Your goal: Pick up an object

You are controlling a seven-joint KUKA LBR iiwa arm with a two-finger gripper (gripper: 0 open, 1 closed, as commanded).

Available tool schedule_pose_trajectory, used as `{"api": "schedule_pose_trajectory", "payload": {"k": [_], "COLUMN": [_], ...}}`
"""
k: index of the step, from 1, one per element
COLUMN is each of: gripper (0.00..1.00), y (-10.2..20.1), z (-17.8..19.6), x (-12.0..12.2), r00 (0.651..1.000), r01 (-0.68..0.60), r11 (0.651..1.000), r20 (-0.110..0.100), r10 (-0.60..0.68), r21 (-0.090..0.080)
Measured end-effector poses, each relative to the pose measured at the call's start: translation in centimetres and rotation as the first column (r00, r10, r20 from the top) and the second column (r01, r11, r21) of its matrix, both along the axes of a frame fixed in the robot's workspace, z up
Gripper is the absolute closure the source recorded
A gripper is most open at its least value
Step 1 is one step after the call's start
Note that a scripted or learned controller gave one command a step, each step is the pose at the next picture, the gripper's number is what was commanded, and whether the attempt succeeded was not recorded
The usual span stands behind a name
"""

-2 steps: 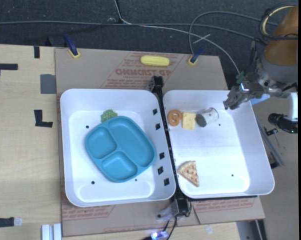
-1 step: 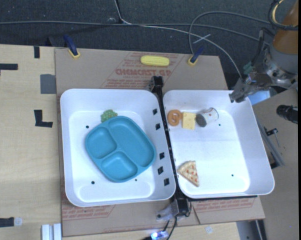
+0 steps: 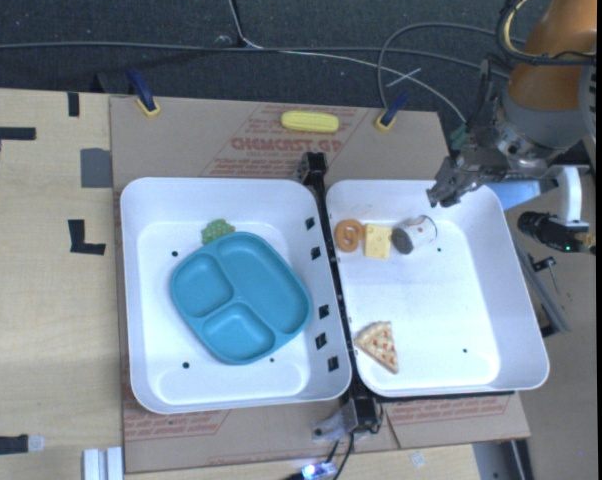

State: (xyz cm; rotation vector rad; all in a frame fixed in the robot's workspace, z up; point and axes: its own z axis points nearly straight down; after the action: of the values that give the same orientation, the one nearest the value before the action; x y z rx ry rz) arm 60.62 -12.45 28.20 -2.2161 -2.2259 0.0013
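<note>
Camera view: donut [image 3: 348,235], cheese block [image 3: 378,241], grey cup [image 3: 414,234] beside pizza slice [image 3: 378,346].

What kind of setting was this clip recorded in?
Most likely a robotics lab bench set up for grasping trials: two white bins clamped onto cardboard, toy food such as a pizza slice and a donut, and a cabled arm whose end effector hangs over the right bin.

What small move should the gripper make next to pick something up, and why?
Probably lower and shift a little left toward the small grey-and-white cylinder. The gripper hangs over the top edge of the right white bin, holding nothing that shows, and that cylinder is the nearest item, beside the yellow cheese-like block and the orange ring-shaped pretzel.
</note>
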Motion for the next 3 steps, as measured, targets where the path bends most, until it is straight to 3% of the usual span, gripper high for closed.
{"api": "schedule_pose_trajectory", "payload": {"k": [3], "gripper": [1.0], "y": [16.0], "z": [-1.5], "x": [-2.9], "r00": [1.0], "r01": [-0.002], "r11": [1.0], "r20": [-0.002], "r10": [0.002], "r21": [0.001]}}
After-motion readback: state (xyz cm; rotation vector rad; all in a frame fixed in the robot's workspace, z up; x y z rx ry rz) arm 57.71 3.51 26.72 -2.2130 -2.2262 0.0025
